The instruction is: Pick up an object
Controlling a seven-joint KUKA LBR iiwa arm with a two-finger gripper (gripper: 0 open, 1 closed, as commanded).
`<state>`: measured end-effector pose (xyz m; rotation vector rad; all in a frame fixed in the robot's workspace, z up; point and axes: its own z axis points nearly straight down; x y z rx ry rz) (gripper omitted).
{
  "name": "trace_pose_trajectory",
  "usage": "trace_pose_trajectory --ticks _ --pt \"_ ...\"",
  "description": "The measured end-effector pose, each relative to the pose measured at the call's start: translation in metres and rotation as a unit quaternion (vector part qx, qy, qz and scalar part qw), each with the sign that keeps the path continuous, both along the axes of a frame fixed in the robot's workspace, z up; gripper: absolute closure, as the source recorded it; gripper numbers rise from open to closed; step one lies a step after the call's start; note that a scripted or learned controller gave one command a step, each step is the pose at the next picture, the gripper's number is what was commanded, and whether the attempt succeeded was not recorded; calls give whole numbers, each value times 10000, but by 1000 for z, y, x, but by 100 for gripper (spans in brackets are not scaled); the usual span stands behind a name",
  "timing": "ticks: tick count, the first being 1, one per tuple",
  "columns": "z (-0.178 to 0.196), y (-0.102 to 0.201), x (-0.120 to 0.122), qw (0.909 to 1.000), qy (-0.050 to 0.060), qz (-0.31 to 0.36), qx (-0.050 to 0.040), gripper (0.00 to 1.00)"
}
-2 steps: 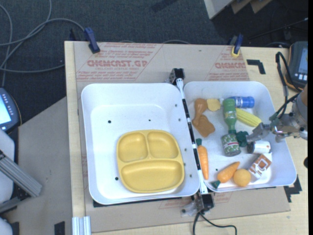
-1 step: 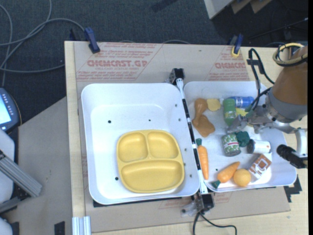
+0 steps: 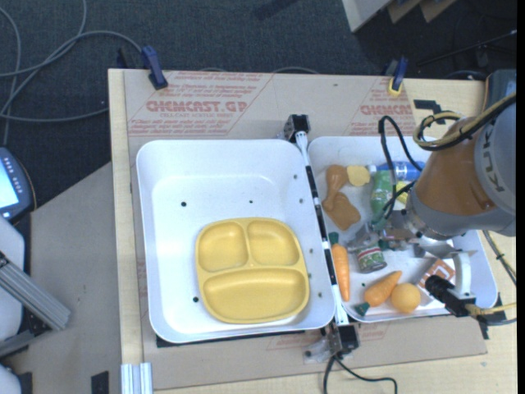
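Over the right bin (image 3: 484, 263), the arm (image 3: 459, 183) hangs low among the toy food.

From where I stand the tool (image 3: 392, 235) sits just above a small green-labelled can (image 3: 371, 258), but whether it is open or closed I cannot tell. Along the bin's near edge lie a carrot (image 3: 340, 271), a second, stubbier carrot (image 3: 381, 289) and a lemon (image 3: 405, 298). A green bottle (image 3: 381, 189) and a brown bread-like piece (image 3: 339, 199) sit toward the far edge. A yellow divided plate (image 3: 251, 269) rests in the left bin (image 3: 168, 183).

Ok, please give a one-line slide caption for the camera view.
KUKA arm reaches into the right bin of toy food; a yellow divided tray lies in the left bin.
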<state>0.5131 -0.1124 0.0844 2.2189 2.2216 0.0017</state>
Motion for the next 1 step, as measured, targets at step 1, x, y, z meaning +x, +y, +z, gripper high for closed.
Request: trace_pose_trajectory --ticks 1 --pt "13 -1 2 10000 -25 -8 -2 100"
